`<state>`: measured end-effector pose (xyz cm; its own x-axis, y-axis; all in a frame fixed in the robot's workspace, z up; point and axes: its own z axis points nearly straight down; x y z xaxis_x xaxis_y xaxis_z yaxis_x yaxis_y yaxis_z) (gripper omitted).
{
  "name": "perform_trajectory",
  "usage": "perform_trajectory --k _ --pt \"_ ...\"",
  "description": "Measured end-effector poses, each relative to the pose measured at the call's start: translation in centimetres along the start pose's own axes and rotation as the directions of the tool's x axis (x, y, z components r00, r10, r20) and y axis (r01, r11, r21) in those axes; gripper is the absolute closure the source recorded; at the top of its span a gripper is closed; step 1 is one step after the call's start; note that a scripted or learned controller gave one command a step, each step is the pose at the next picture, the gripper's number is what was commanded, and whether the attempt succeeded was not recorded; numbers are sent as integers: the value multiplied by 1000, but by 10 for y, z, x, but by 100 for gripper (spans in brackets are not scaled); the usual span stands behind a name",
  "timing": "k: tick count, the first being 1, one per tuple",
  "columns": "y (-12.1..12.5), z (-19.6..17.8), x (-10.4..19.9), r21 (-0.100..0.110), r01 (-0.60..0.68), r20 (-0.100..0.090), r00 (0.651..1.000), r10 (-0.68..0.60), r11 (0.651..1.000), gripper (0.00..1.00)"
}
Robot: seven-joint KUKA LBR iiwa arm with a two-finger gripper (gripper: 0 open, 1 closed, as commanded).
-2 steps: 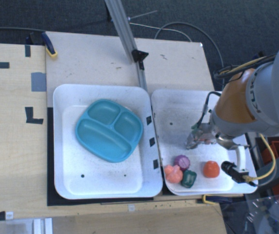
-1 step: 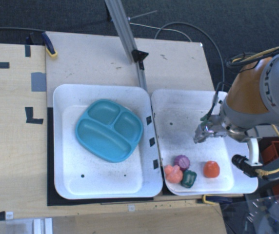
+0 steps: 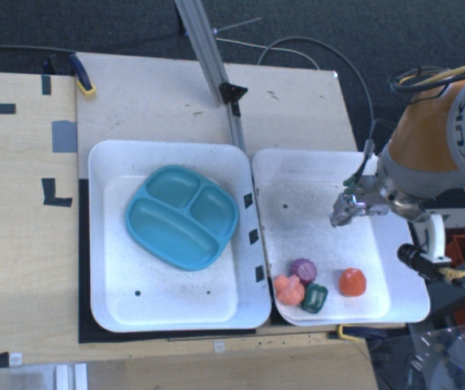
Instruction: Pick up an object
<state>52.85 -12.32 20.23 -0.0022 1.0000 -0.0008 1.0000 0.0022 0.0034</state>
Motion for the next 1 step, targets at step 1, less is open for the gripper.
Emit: perform_trajectory --k 1 --pt "1 -55 11 -1 1 0 1000 -1 1000 100"
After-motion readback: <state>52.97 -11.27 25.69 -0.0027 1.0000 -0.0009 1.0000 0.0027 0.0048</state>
